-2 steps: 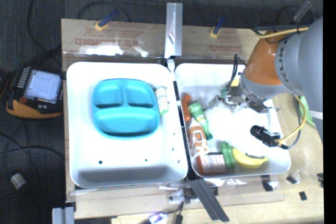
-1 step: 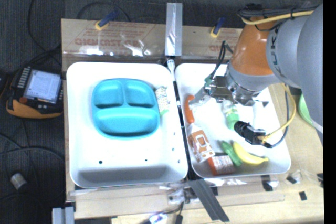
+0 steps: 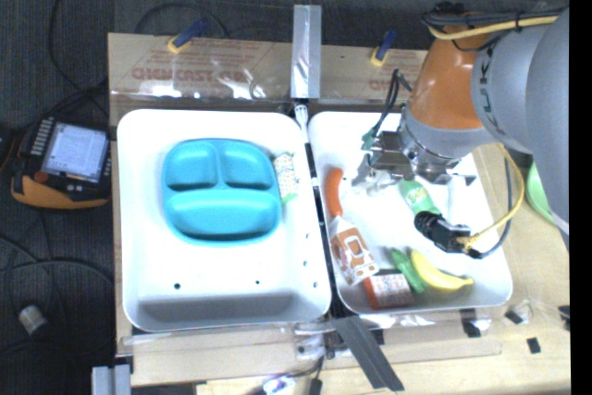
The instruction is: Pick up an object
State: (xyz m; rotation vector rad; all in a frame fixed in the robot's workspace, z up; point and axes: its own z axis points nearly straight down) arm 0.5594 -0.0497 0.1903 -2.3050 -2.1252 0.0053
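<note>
My gripper (image 3: 377, 169) hangs low over the back of the right bin (image 3: 495, 277), under the grey arm with its orange band (image 3: 444, 88). Just to its right, a green and white bottle (image 3: 417, 195) lies partly under the wrist. An orange carrot-like piece (image 3: 333, 190) lies to the gripper's left by the bin's left wall. Toward the front are an orange and white carton (image 3: 350, 254), a red can (image 3: 389, 290), a green item (image 3: 401, 258) and a yellow banana (image 3: 437, 275). Nothing shows clearly held in the gripper.
The left bin (image 3: 148, 291) holds a blue divided plate (image 3: 222, 188) and a small white and green tube (image 3: 286, 175) near its right wall. A black cable end (image 3: 437, 228) with a yellow cord hangs over the right bin. A handheld device (image 3: 69, 157) lies left of the bench.
</note>
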